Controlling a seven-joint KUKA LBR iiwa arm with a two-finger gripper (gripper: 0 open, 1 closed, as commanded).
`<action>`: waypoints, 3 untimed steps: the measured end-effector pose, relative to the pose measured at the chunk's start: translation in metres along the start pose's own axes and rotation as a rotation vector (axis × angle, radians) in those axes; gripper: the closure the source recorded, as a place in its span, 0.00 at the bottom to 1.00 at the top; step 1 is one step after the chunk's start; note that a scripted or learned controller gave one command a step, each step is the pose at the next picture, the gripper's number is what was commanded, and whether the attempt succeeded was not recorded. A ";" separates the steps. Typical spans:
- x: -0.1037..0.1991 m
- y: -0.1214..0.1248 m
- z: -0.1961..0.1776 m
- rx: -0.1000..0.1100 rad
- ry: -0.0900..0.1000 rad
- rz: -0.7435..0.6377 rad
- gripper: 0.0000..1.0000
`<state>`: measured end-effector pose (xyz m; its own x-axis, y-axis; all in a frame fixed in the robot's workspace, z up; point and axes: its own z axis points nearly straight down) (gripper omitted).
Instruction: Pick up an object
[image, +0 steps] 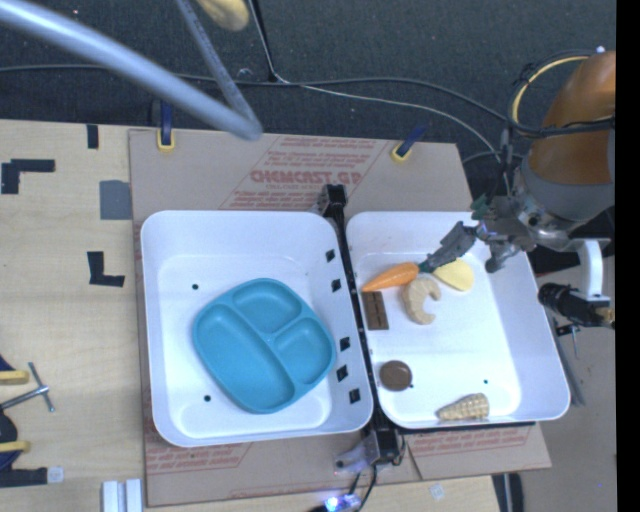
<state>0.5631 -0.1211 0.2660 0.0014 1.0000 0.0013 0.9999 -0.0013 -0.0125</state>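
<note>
My gripper (474, 252) hovers over the upper right of the right bin (520, 330), open, with nothing between its fingers. One dark finger (450, 246) points down-left toward a yellow slice (457, 276) and the green end of an orange carrot (392, 276). A beige curved piece (422, 300) lies just below them. A brown bar (376, 311) rests by the bin's left wall. Lower down are a brown round piece (396, 375) and a tan ridged corn piece (463, 407).
The left bin (170, 260) holds a blue divided plate (263, 343). A black divider (343, 300) runs between the two bins. The arm's grey and orange body (570, 130) stands at the right edge, and cables (400, 95) cross the dark area behind the bench.
</note>
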 end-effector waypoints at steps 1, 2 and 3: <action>0.000 0.002 -0.006 -0.011 -0.001 -0.003 0.00; -0.002 0.011 0.046 -0.007 -0.002 -0.002 0.00; -0.008 0.012 0.091 -0.007 -0.002 -0.002 0.00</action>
<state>0.5741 -0.1293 0.1746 -0.0011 1.0000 -0.0005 1.0000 0.0011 -0.0051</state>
